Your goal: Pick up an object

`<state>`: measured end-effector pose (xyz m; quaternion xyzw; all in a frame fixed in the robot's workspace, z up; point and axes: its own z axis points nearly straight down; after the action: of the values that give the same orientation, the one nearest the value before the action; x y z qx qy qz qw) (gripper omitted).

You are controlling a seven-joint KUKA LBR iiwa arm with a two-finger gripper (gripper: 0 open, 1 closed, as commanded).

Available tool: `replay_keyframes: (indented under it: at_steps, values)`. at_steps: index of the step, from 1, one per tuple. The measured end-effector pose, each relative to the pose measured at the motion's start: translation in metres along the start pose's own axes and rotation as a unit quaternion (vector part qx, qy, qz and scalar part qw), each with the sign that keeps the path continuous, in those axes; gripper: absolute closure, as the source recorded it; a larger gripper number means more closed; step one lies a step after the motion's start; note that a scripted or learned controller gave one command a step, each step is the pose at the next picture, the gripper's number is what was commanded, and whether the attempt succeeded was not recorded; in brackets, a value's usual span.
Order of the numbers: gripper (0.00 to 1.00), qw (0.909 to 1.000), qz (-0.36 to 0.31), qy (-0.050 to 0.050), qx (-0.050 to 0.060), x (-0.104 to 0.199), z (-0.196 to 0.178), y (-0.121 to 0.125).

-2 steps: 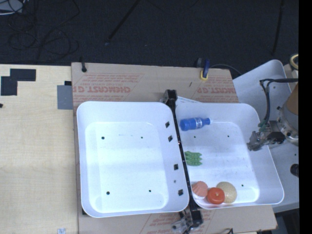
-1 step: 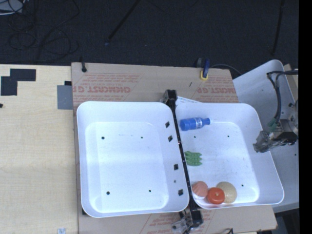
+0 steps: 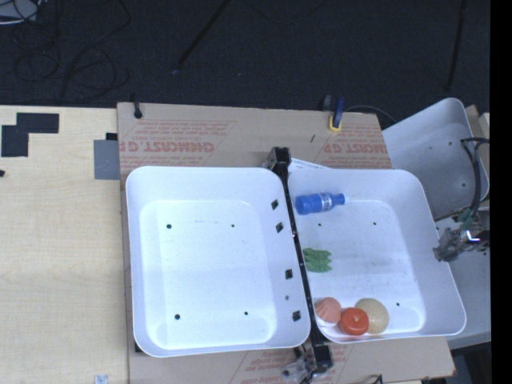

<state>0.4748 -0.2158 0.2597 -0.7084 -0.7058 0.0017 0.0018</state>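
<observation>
While lying leftward in the right bin (image 3: 416,190), blue bottle (image 3: 319,203) well apart from gripper (image 3: 453,246).

Printed in red on the cardboard sheet (image 3: 240,134) under the bins: "CHEMCAST GP", upside down and mirrored as seen here, left of centre; partly repeated further right. Faint red print at the sheet's bottom edge, unreadable.

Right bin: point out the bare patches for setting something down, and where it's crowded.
In the right bin, the floor is bare from the blue bottle and green item across to the right wall. The near corner is crowded: pink piece, red piece, tan ball.
</observation>
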Motion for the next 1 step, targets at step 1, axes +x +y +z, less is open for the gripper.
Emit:
replay_keyframes:
  at_steps: [1]
  values:
    - [1.0, 1.0, -0.001, 0.0, -0.001, 0.0015, -0.003, 0.0003]
